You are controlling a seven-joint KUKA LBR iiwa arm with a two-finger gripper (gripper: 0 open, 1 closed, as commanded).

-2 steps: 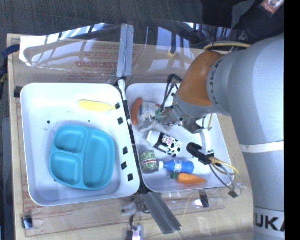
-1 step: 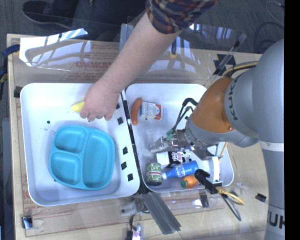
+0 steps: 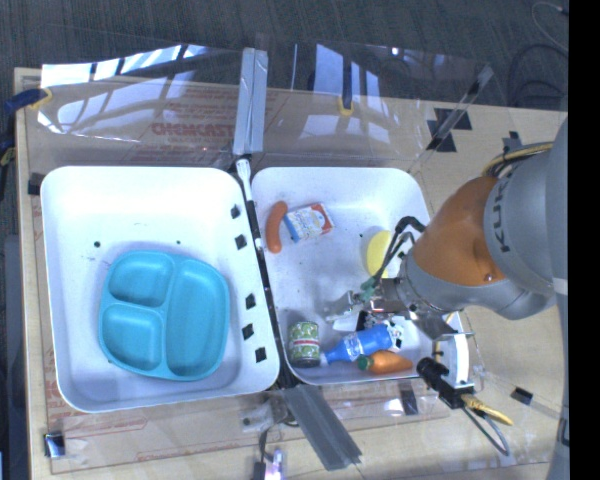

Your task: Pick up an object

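Your arm reaches in from the right, over the right bin. The gripper sits low in that bin's lower right part; you cannot tell how the jaws stand, the wrist hides them.

Objects in the right bin:
- Blue bottle, lying flat, just below the gripper.
- Orange carrot-like piece, touching the bottle's right end, close to the bin's front wall.
- Small can, green-banded, left of the bottle, near the divider wall.
- Yellow round item, partly behind the arm.
- Sausage-shaped orange piece and a small carton, side by side at upper left.

Open floor lies mid-bin, between carton and can. The left bin holds a teal divided tray.
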